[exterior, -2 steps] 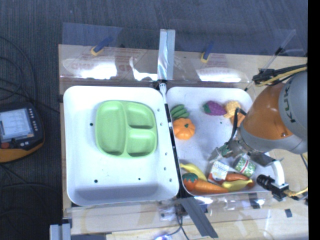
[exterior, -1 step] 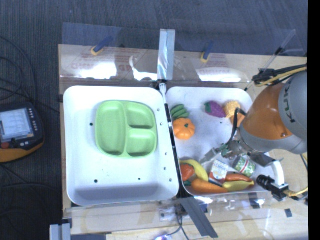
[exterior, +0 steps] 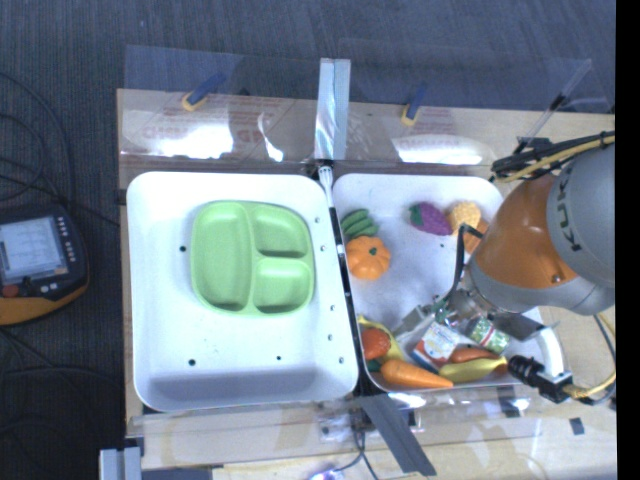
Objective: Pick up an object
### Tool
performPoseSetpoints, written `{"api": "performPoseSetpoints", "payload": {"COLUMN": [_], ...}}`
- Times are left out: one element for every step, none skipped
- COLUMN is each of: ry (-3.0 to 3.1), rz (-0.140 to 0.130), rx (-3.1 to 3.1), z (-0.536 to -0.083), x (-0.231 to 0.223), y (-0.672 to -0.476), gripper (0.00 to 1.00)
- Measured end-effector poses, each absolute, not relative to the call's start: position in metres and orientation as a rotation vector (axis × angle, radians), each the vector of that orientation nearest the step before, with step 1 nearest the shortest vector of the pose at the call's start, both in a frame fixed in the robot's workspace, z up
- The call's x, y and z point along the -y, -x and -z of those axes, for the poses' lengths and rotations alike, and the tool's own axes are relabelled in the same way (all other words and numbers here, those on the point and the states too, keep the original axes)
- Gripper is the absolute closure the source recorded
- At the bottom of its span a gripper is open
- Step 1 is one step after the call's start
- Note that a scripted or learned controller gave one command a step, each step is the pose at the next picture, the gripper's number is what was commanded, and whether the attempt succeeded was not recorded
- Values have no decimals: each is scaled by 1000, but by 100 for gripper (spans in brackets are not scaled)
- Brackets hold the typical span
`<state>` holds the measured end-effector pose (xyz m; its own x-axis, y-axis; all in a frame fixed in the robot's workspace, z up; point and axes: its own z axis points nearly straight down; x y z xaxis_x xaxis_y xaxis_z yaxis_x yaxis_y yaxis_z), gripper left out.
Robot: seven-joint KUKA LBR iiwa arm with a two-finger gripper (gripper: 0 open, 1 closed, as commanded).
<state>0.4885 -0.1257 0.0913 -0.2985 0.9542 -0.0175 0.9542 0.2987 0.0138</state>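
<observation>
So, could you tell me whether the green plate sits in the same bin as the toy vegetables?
No, the green plate lies in the left bin, while the toy vegetables are in the right bin.

Left bin (exterior: 160, 368): white, with a light green sectioned plate (exterior: 252, 256) inside.
Right bin (exterior: 395, 193): white.
Arm (exterior: 585, 233): grey, with an orange band (exterior: 525, 243) just above the wrist.
Gripper (exterior: 452, 320): metallic silver with dark parts.

Items beyond the fingers, toward the far wall:
- Orange pumpkin (exterior: 367, 259) with a green stem.
- Dark green vegetable (exterior: 356, 223).
- Purple grapes (exterior: 430, 218).
- Yellow-orange item (exterior: 464, 214).

Items beside and below the fingers, toward the near wall:
- Red tomato (exterior: 375, 342).
- Orange carrot (exterior: 415, 374).
- Yellow banana (exterior: 478, 368).
- White packet (exterior: 440, 346) with red print.

Bench (exterior: 140, 128): tan wood.
Floor (exterior: 60, 68): dark blue-grey carpet.
Handheld pendant (exterior: 35, 268): orange and black, pale screen.
</observation>
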Motion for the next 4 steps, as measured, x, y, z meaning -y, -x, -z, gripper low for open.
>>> {"api": "performPoseSetpoints", "payload": {"ry": [-1705,-1652,-1507,-1493], "rz": [-2,-2,-5,-3], "rx": [-2611,-2645,-2734,-2739], "z": [-91,-91,-91,-91], "x": [112,110,110,108], "y": [-489,-490,-490,-490], "gripper": [0,0,0,0]}}
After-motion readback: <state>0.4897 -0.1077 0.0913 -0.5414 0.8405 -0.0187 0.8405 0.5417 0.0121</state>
